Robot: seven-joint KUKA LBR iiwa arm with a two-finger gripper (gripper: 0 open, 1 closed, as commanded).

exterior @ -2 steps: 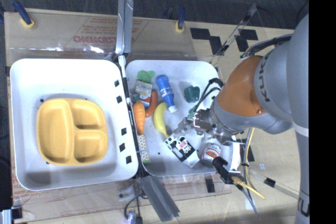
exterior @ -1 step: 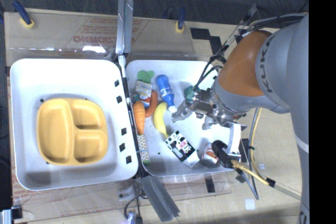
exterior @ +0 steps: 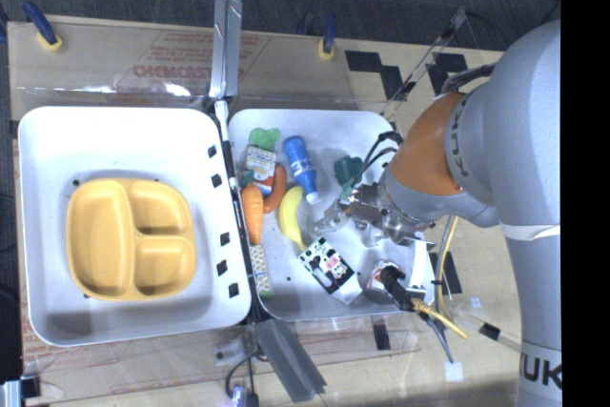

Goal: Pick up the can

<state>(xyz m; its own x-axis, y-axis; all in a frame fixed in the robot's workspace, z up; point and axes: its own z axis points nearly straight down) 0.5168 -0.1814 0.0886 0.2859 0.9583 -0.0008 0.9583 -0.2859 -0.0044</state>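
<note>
Where the arm reaches into the right bin (exterior: 291, 289), its wrist hides the bin's right side, and I cannot tell whether the gripper (exterior: 345, 202) is open or closed. Just beside it lie a blurred dark green thing (exterior: 346, 169), a blue bottle (exterior: 298, 165) and a banana (exterior: 290, 215). I cannot make out the can for sure among this bin's clutter. A yellow tray (exterior: 132, 236) sits in the left bin (exterior: 43, 205).

Just right of the banana (exterior: 290, 214), the gripper (exterior: 345, 205) is blurred; farther right, the arm (exterior: 448, 157) hides the right bin's (exterior: 310, 124) wall.
</note>
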